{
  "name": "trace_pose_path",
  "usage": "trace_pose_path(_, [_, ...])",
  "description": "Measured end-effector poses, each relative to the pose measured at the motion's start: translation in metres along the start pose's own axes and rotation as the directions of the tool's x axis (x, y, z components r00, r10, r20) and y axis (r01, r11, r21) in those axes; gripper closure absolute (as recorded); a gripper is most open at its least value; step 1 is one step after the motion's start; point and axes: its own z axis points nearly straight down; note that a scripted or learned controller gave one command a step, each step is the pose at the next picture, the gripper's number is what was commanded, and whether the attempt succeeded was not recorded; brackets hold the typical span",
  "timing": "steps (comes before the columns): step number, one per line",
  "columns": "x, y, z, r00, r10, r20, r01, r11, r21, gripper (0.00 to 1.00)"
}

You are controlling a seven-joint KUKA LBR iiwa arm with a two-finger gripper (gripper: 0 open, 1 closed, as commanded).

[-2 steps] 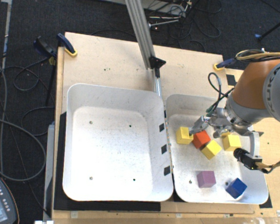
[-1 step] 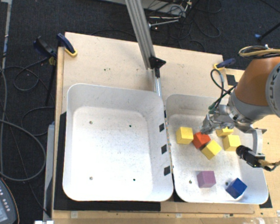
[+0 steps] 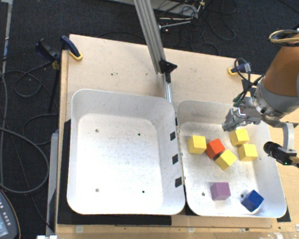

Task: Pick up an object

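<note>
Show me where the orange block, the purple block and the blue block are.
orange block [image 3: 216, 147], camera view, top face.
purple block [image 3: 220, 190], camera view, top face.
blue block [image 3: 253, 199], camera view, top face.

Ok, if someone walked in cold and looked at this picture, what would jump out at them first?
Probably the cluster of bright blocks in the right bin: four yellow blocks around an orange block, with a purple block and a blue block nearer the front. Next, the orange-banded arm reaching in from the right, its claw just above the yellow block at the back.

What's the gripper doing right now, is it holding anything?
Gripper: over the right bin, just above a yellow cube; open or closed cannot be told, and no grasp is visible.
</note>
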Motion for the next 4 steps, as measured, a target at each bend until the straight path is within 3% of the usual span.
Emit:
trace_pose_path(1, [0.0,0.002,-0.041,1.0,0.0,-0.001,0.0,1.0,0.002,1.0])
trace_pose_path(3, [0.104,0.014,-0.023,1.0,-0.006,-0.004,0.006,1.0,0.008,1.0])
trace_pose_path(4, [0.157,0.025,-0.036,1.0,-0.006,-0.004,0.006,1.0,0.004,1.0])
